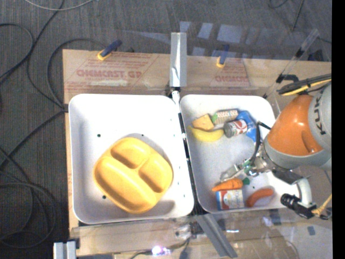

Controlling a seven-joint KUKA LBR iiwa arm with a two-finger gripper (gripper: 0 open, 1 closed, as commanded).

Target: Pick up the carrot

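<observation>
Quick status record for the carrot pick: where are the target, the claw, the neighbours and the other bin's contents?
target: carrot, right bin, near front edge
claw: just above the carrot's green end
grip: cannot tell
neighbours: can at the carrot's front; sausage to its right
back of bin: banana, soda can
left bin: yellow divided plate

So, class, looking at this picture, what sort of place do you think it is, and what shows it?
Probably a robotics lab or test bench: a grey and orange robot arm reaches over two shallow white plastic bins, loose black cables trail on the carpeted floor, and clamps hold the board.
</observation>
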